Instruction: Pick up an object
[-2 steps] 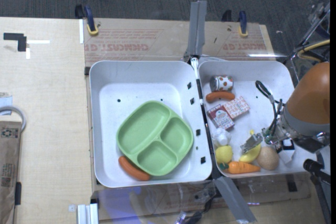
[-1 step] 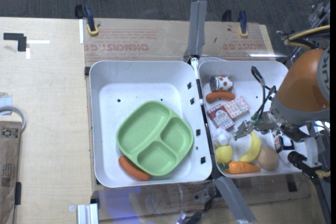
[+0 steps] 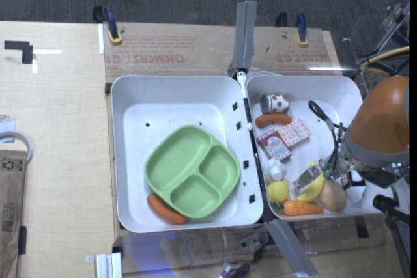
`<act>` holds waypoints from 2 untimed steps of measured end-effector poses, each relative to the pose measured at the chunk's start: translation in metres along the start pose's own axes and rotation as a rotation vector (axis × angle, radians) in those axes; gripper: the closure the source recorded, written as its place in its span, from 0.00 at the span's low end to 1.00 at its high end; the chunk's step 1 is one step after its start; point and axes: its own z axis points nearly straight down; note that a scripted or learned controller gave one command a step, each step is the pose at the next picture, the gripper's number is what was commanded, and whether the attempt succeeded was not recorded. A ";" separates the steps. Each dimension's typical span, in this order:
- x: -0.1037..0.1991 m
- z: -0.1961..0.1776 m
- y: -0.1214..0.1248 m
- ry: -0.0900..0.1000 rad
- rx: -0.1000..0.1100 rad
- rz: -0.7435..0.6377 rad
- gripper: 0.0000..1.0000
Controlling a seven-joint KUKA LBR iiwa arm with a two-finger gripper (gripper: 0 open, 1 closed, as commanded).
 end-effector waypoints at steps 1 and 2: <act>-0.001 -0.008 0.001 -0.002 -0.003 0.003 1.00; 0.041 -0.100 0.044 -0.002 -0.001 0.059 1.00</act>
